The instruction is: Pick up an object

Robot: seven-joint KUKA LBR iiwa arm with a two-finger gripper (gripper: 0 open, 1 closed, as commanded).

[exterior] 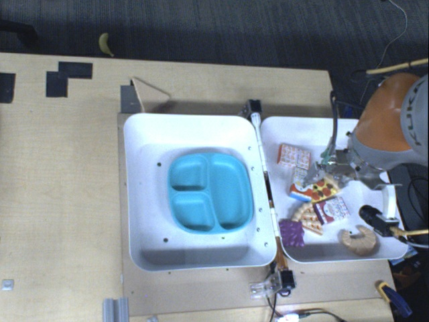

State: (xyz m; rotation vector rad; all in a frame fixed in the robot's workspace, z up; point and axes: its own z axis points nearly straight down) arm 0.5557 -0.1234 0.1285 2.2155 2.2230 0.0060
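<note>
Two white bins side by side. Left bin [144,180]: one blue three-compartment tray [210,190], open floor all round. Right bin [273,136]: about six small items — purple piece [291,233], red-white packet [294,155], waffle [308,217], colourful wrapper [315,192], dark-red packet [332,210], tan bagel piece [358,239]. Gripper [326,166] just above wrapper; open or closed, cannot tell.

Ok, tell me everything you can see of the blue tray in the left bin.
The blue tray is a light blue, smooth, plastic-looking dish with rounded corners. It has three compartments: two smaller ones stacked on its left side and one larger one on its right. It lies flat, open side up, about the middle of the left bin's floor, slightly turned. No object is visible in its compartments, and the gripper is over the other bin.
</note>
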